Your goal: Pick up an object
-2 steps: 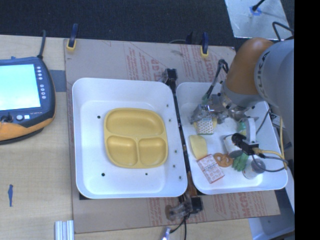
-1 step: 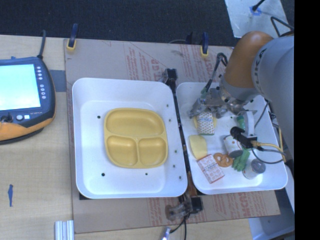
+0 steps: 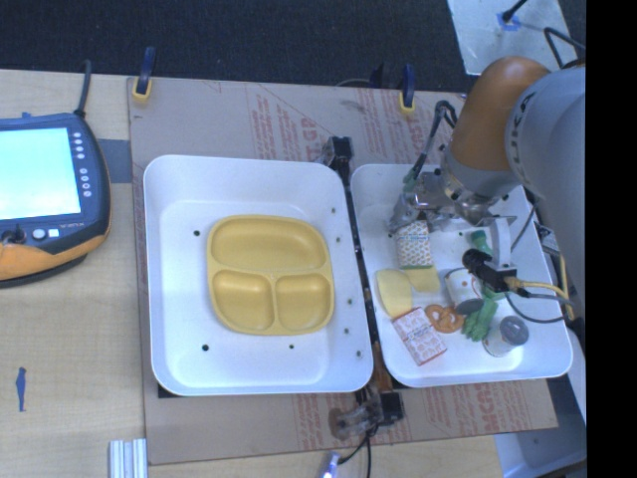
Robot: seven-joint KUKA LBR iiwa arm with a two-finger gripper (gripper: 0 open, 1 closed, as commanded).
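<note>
The right white bin (image 3: 468,368) holds a pile of small items. Among them are a white dotted block (image 3: 414,248), a pale yellow wedge (image 3: 402,290), a pretzel (image 3: 443,318), a red-and-white card (image 3: 422,338), a small silver can (image 3: 462,286), a green piece (image 3: 482,318) and a grey round cap (image 3: 512,331). My gripper (image 3: 422,207) hangs low over the back left part of this bin, just above the white dotted block. The orange-banded wrist (image 3: 493,118) hides the bin's back right corner.
The left white bin (image 3: 179,357) holds a yellow divided plate (image 3: 269,272). A teach pendant (image 3: 45,192) with a lit screen lies on the bench at the far left. Clamps (image 3: 144,78) (image 3: 406,86) stand along the back edge of the cardboard. A cable (image 3: 537,289) runs across the right bin's side.
</note>
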